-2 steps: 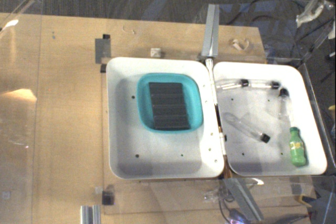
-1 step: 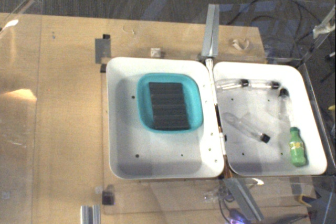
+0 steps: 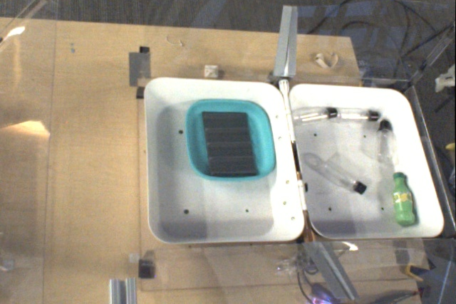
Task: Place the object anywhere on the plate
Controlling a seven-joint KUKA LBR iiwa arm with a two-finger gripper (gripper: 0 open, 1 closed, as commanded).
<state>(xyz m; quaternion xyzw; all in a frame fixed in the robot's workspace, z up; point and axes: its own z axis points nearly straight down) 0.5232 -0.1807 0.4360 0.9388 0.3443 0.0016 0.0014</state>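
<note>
A teal plate (image 3: 265,142) lies in the left white bin (image 3: 171,217), towards its back. On the plate rests a dark ribbed rectangular object (image 3: 228,144), covering most of its middle. In the right white bin (image 3: 427,224) a small green bottle (image 3: 403,200) lies near the front right corner.
Clear plastic tubes with black caps lie in the right bin: one (image 3: 335,113) along the back, one (image 3: 385,142) down the right side, one (image 3: 338,174) in the middle. A grey metal post (image 3: 286,46) stands behind the seam between the bins. Cables (image 3: 377,7) run at the back right.
</note>
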